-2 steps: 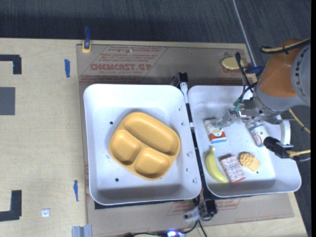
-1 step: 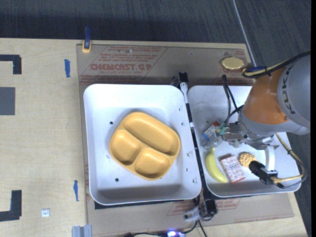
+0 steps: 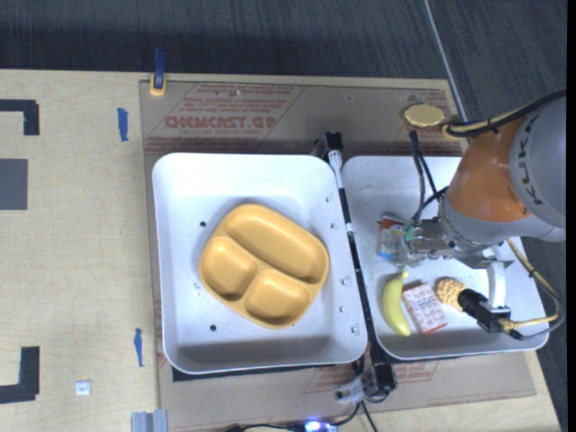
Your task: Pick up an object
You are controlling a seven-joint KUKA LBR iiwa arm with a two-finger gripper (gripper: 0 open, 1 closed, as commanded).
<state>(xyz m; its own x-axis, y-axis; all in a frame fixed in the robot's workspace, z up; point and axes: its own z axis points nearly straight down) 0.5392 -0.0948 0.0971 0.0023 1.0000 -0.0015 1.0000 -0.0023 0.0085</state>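
Light wooden bench (image 3: pixel 72 268) under two white bins side by side, dark floor beyond. Camera view: left bin (image 3: pixel 175 241) has a yellow three-compartment tray (image 3: pixel 263 264), tilted diagonally, roughly centered. Right bin (image 3: pixel 378 183) has a banana (image 3: pixel 394 305) by its left wall, a small red-and-white packet (image 3: pixel 423 310) just right of it, touching or nearly so, and a tan textured piece (image 3: pixel 448 288) beside that. Arm in from the right, orange band over the right bin. Gripper (image 3: pixel 405 239) sits low above the banana, nothing visibly between its fingers; jaw opening can't tell.
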